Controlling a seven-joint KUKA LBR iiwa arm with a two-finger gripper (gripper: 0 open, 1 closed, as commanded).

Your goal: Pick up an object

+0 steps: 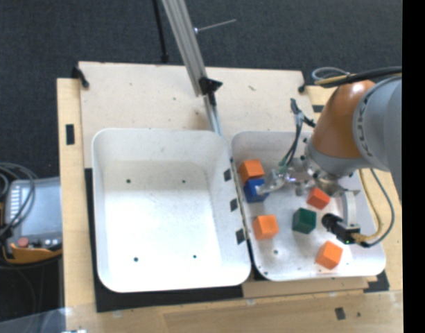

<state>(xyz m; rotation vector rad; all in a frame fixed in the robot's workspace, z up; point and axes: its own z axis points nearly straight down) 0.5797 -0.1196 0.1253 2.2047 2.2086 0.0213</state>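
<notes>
There, right bin (368, 266) with six blocks, hand (266, 184) by blue block (254, 189), grip unclear.

- I see two bins side by side: left bin (163, 207), right bin (267, 144).
- Blocks (266, 225) lie in the right one, arm (351, 127) above them.

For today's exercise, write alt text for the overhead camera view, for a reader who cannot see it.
A grey robot arm with an orange band reaches from the right into the right-hand white bin, its gripper beside a blue cube. That bin also holds four orange blocks and a green cube. The left-hand white bin sits alongside it on the bench.
</notes>
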